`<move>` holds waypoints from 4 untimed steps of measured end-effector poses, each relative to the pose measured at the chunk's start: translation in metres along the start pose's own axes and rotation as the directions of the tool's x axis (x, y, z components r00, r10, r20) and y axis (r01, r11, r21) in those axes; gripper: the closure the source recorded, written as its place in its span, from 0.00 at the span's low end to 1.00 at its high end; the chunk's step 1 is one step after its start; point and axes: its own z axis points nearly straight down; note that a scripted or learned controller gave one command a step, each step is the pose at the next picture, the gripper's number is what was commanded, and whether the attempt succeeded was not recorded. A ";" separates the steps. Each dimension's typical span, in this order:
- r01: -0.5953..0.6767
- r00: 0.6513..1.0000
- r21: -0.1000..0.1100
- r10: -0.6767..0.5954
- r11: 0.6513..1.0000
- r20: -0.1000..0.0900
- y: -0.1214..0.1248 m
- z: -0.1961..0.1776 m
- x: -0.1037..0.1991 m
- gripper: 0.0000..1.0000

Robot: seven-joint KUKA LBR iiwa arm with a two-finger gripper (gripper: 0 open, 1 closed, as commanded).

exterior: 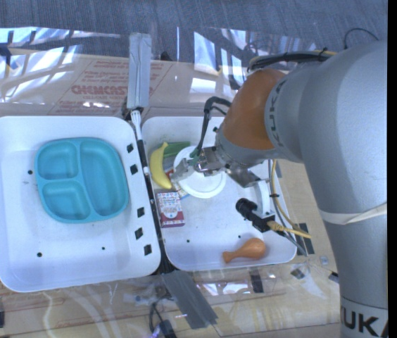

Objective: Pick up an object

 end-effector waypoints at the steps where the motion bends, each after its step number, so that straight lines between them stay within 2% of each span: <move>1: 0.008 1.000 0.015 -0.008 1.000 -0.014 0.042 0.005 -0.025 0.00; 2: -0.082 0.997 0.014 0.082 0.997 -0.013 0.032 0.005 -0.073 0.00; 3: -0.012 1.000 0.014 0.013 1.000 -0.012 0.042 0.005 -0.009 0.00; 4: -0.006 1.000 0.008 0.006 1.000 -0.011 0.005 0.003 0.004 0.00</move>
